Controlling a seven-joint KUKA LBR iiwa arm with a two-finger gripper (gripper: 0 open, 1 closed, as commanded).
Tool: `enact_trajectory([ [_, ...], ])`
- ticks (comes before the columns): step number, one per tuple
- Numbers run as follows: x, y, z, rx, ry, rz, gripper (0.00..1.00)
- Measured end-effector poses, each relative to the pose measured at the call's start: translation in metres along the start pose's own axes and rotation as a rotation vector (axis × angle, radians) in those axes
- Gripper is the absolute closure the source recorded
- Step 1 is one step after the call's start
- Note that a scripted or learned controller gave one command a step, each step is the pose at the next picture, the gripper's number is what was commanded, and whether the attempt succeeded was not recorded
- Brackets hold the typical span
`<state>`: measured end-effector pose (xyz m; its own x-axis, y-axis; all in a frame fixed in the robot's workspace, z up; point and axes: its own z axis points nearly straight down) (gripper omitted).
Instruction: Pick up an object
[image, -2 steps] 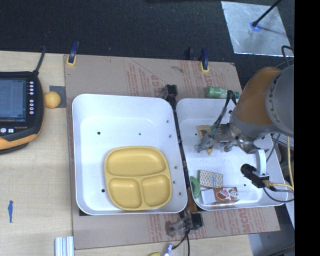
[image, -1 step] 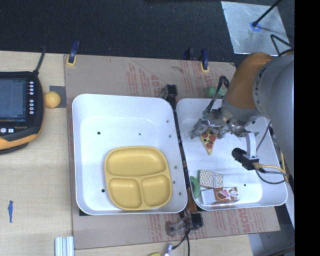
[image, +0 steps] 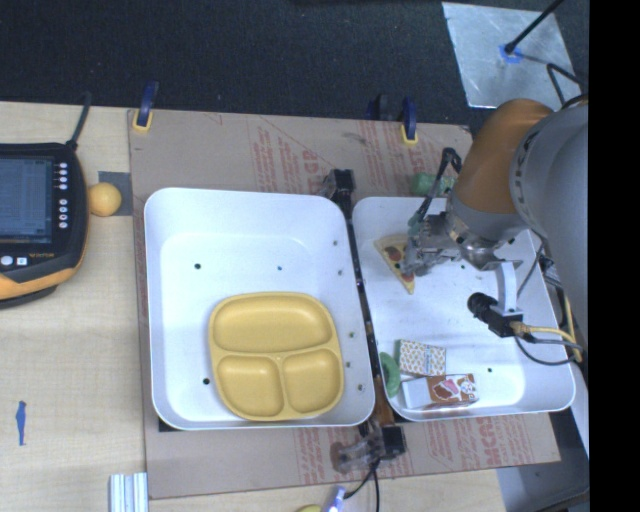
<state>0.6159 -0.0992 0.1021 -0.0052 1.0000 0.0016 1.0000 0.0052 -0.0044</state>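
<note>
While over right bin (image: 530, 395) (far edge), end effector (image: 418, 255)

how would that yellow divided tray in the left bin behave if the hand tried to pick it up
The yellow tray looks like moulded plastic, so probably stiff and light for its size. It lies flat and wide in the left bin, so it is unlikely to roll or tip. Its smooth, rounded rim may be slippery, and the hand would likely need an edge grip.

Smooth, glossy plastic on both white bins (image: 170, 235), a matt yellow tray (image: 275, 355), pale wood-grain tabletop (image: 70, 400).
</note>
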Motion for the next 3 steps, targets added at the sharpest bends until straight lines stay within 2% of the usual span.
enact_trajectory([
  [1, 0.000, 0.000, 0.000, 0.000, 0.000, -0.001, 0.00],
  [2, 0.000, 0.000, -0.010, 0.001, 0.000, -0.003, 1.00],
  [3, 0.000, 0.000, -0.010, 0.001, 0.000, -0.004, 0.00],
])
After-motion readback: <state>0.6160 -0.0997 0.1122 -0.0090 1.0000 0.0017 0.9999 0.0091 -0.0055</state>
